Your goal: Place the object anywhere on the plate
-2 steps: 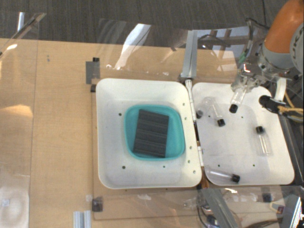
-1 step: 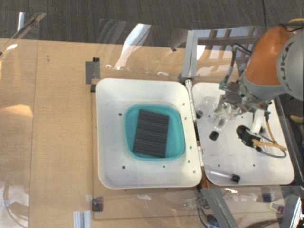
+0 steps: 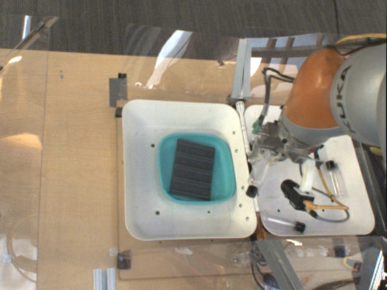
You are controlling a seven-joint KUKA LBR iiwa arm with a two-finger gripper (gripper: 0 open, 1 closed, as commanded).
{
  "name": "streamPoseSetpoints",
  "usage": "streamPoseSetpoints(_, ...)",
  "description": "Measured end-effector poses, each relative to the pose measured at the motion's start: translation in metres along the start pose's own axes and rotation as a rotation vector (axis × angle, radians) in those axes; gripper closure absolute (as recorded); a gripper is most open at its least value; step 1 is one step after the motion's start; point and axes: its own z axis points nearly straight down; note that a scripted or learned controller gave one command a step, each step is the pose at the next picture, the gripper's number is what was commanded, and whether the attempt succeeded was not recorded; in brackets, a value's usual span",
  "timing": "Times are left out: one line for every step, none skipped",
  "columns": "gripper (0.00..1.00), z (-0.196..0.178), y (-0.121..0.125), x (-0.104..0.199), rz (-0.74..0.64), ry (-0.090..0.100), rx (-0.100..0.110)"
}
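The dark ribbed block (image 3: 193, 170) lies flat on the teal plate (image 3: 225, 177), covering most of the plate's middle. Its long side runs from the far edge towards the near edge. The plate sits in the middle of the left bin (image 3: 139, 180), which stands on the bench (image 3: 72, 162) beside the right bin (image 3: 361, 189). My arm (image 3: 357, 83) reaches in over the right bin, with the orange band (image 3: 311, 89) above that bin's far left corner. My jaws hang under the wrist at the rim the two bins share, well apart from the block. I cannot tell whether they are apart or together.
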Motion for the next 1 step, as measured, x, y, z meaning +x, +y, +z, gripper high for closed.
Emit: streamPoseSetpoints(0.0, -0.0001, 0.0001, -0.0005, 0.001, 0.0, -0.001)
